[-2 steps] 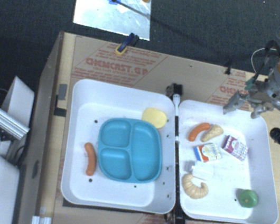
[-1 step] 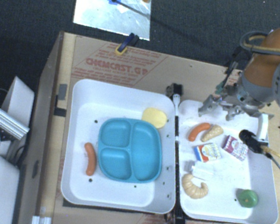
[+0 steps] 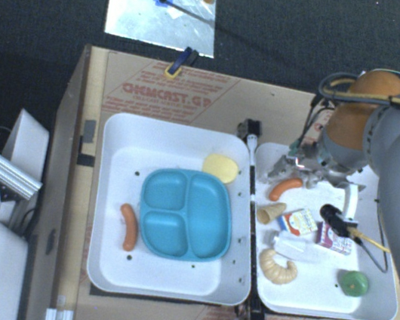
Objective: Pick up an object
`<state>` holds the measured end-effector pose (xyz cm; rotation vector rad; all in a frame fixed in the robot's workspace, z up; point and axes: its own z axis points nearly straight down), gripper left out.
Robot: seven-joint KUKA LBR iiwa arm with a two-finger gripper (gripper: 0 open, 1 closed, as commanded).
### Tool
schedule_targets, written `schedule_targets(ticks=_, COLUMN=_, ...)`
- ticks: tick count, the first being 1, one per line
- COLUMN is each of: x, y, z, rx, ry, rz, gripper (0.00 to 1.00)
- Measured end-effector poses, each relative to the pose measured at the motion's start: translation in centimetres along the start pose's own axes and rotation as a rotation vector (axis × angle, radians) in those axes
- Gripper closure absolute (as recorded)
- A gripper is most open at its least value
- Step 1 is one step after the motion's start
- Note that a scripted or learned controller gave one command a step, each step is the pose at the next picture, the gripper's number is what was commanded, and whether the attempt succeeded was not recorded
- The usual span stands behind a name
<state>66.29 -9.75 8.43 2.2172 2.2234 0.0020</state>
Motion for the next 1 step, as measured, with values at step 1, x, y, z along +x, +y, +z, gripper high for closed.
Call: schedule_targets(ticks=1, x=0.00, y=0.11, z=-1.12, rx=-0.003, ry=0.000, rz=-0.001, gripper=1.00)
